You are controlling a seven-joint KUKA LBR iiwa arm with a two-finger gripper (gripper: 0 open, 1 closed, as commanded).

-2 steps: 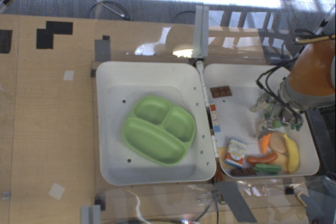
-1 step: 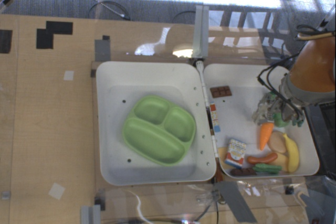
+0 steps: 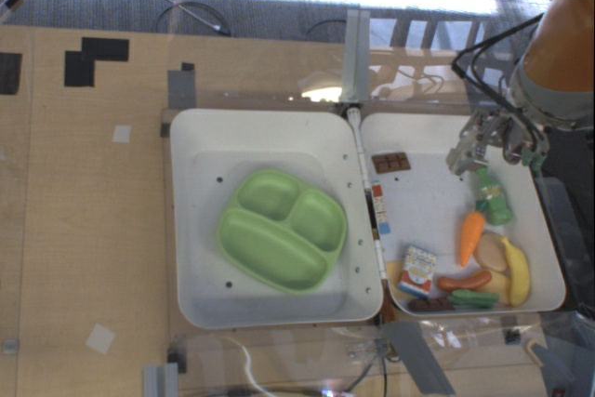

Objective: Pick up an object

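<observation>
My gripper (image 3: 496,153) hangs open over the back right part of the right bin (image 3: 418,200), with nothing between its fingers. Just in front of it lies a small green bottle (image 3: 493,200) close to the bin's right wall. An orange carrot (image 3: 471,237), a yellow banana (image 3: 517,270), a red sausage (image 3: 463,280), a green bean-like piece (image 3: 475,299) and a small juice carton (image 3: 418,267) crowd the bin's front right. A brown chocolate bar (image 3: 390,163) lies apart at the back left of this bin.
The left bin (image 3: 200,153) holds a green divided plate (image 3: 282,228). A grey post (image 3: 354,60) stands behind the wall shared by the two bins. Black cables (image 3: 493,51) loop near the arm at the upper right.
</observation>
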